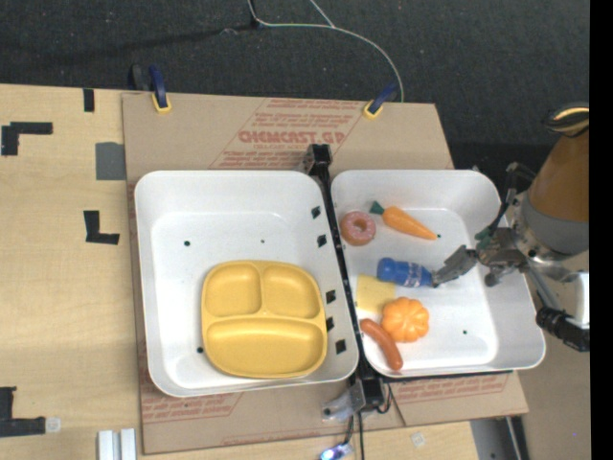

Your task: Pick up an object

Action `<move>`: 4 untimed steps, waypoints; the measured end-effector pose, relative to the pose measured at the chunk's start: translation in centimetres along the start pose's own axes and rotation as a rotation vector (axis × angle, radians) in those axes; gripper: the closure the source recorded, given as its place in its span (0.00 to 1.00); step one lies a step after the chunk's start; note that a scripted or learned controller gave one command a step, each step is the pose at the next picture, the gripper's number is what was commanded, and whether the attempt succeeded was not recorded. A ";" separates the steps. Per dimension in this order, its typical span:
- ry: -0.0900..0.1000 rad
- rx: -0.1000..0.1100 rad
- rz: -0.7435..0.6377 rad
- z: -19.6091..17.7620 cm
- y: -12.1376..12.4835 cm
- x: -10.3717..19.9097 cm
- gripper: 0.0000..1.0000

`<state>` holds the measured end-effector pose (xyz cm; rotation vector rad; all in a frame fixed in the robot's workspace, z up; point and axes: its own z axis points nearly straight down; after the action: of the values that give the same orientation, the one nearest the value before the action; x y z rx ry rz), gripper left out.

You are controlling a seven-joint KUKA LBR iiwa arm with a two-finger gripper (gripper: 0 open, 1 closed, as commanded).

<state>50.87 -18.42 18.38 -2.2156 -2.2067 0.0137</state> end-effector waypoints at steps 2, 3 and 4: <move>-0.001 -0.006 -0.005 5.2 0.4 1.1 0.00; -0.005 -0.013 -0.004 10.3 0.5 1.1 0.00; -0.005 -0.012 -0.004 9.2 0.5 1.0 1.00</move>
<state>51.27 -17.38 9.16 -2.2200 -2.2199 0.0056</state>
